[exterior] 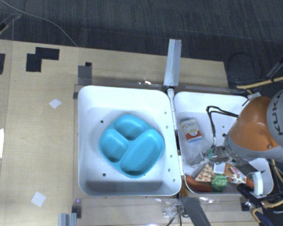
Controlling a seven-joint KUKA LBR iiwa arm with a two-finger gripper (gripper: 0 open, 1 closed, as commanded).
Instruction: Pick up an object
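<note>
Even, bright overhead light is being cast across the desk (32, 143). Soft shadows are being thrown inside the white bin (89, 178) left of the claw (213, 155). Small glare spots are being reflected below it; focus is being kept slightly soft.

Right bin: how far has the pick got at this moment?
Done: the arm has reached into the right bin, with the gripper low above the toy food pile. In hand: nothing visibly between its fingers. Left: grasp and lift an item; the small carton lies apart, and the blue divided tray sits in the left bin.
</note>
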